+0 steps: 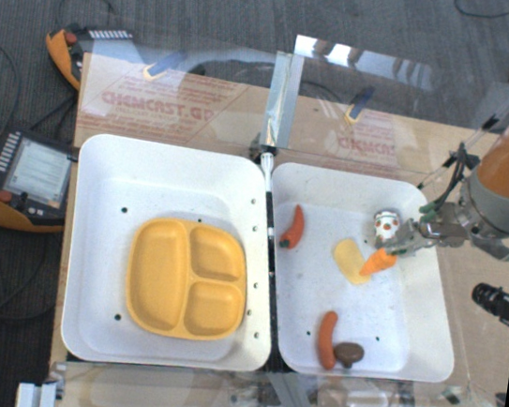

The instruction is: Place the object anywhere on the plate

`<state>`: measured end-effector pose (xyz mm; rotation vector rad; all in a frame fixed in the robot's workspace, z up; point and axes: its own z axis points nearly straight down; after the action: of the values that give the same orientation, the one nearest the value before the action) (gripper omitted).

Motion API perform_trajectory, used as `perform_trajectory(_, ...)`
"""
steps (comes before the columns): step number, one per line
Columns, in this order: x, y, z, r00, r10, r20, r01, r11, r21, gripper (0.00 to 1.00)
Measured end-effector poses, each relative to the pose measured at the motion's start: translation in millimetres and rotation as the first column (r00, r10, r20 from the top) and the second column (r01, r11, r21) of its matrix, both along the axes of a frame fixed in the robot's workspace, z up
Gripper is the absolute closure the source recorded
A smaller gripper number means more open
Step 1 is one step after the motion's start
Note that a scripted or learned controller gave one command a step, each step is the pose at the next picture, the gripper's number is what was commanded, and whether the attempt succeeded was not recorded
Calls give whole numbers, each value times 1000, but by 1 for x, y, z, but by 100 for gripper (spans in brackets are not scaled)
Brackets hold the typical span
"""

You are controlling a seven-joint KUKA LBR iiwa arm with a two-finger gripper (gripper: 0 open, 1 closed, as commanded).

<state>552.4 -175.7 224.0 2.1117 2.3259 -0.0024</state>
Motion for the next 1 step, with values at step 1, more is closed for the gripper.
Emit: perform_trajectory(1,22,99,-29,996,-84,11,84,996,1,100)
